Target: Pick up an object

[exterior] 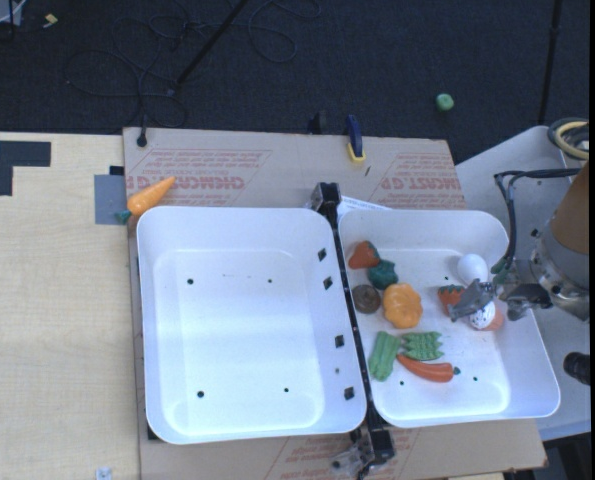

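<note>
We see two white bins: the left bin shows small dark dots on its floor, and the right bin carries the colour. There's an orange round fruit, a red-orange piece beside a dark green one, a brown disc, a green pod, a red pepper, a white egg. An orange carrot lies on tan cardboard with red print. The counter is pale wood.
</note>
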